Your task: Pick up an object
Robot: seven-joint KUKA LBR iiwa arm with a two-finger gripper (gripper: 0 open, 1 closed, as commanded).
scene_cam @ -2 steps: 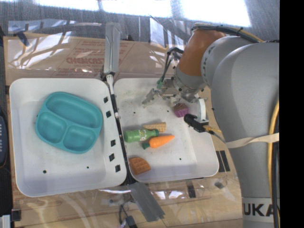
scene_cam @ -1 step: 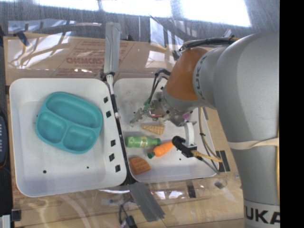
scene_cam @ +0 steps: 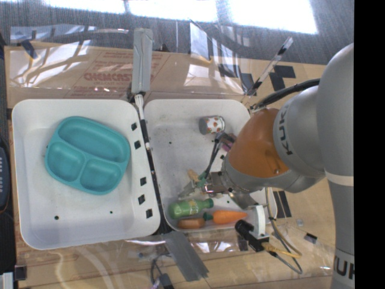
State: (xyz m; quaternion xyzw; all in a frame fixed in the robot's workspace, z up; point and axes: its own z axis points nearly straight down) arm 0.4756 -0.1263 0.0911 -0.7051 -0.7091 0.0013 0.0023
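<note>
In the right bin [scene_cam: 180,116], my gripper [scene_cam: 203,186] hangs low over the front half, under the orange wrist band. Just below it lies a green bottle [scene_cam: 190,208] on its side. An orange carrot [scene_cam: 227,217] and a smaller brown-orange piece [scene_cam: 191,223] lie along the bin's front wall. A small tan object [scene_cam: 192,176] sits right at the gripper's left side; whether it touches the gripper I cannot tell. A small round white and red patterned object [scene_cam: 212,124] rests near the bin's back.
The left bin [scene_cam: 30,209] holds a teal divided plate [scene_cam: 88,155]. A divider wall with black clips [scene_cam: 146,161] separates the bins. The arm's grey body [scene_cam: 313,137] covers the right bin's right side. Cables [scene_cam: 280,248] lie at the bench's front right.
</note>
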